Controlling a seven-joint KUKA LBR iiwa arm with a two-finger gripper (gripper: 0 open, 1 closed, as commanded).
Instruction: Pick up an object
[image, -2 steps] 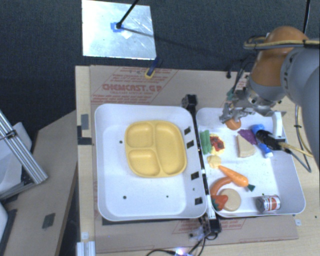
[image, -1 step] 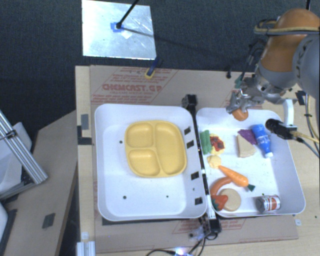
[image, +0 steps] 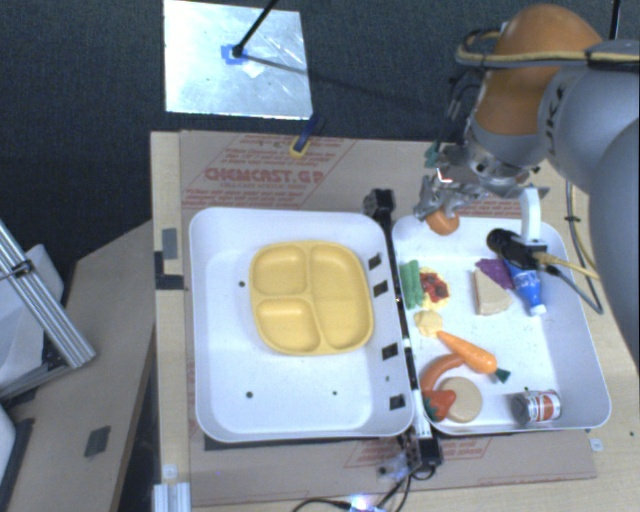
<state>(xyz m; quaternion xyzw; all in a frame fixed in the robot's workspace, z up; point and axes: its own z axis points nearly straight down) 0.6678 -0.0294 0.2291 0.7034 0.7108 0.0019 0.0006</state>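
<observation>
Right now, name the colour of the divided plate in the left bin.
Yellow; the divided plate shows best in the camera view.

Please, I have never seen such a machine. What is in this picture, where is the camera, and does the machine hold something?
One camera looks down at a slant on a bench with two white bins. The left bin holds a yellow divided plate. The right bin holds toy food: a carrot, a small can, a blue tube. The grey robot arm reaches in from the right. Its gripper sits just above a small orange ball at the bin's far edge; whether it grips the ball, I cannot tell.
</observation>
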